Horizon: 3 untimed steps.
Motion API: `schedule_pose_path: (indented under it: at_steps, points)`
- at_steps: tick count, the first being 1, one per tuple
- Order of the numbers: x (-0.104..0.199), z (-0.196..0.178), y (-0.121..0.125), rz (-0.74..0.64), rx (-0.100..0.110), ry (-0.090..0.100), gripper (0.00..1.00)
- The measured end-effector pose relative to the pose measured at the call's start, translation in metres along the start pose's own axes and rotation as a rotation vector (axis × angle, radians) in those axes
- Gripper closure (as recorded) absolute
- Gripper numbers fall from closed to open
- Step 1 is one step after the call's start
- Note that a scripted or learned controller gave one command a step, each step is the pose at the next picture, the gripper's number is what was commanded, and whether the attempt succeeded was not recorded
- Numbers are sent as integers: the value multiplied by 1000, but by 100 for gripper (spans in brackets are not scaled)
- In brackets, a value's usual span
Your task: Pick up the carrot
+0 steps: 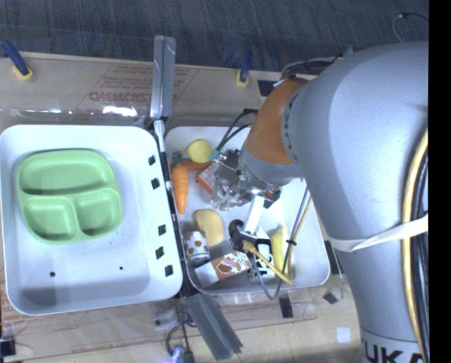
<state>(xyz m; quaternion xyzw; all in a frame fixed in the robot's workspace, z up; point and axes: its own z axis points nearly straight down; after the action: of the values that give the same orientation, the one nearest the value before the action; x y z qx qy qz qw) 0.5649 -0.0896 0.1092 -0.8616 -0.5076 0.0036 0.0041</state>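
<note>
The tapered orange carrot (180, 187) lies along the right bin's (313, 272) left wall, long axis running near to far, just left of the metal two-finger gripper (227, 190), whose state I cannot tell.

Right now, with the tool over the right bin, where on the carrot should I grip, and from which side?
Probably grip the carrot around its thick middle, coming straight down with the fingers closing across its width. It lies lengthwise along the right bin's left wall, narrow end toward the camera, so a side approach from the left looks blocked. The tool is to its right; the lemon crowds the far end.
</note>
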Motion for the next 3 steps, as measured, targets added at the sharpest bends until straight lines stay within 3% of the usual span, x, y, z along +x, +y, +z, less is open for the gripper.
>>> schedule_pose_path:
  at_steps: [1,2,3]
  points:
    - [0,0,0,0,0,0,0]
    - [0,-9,-1,-5,2,0,100]
    - [-26,-9,-7,40,-4,0,100]
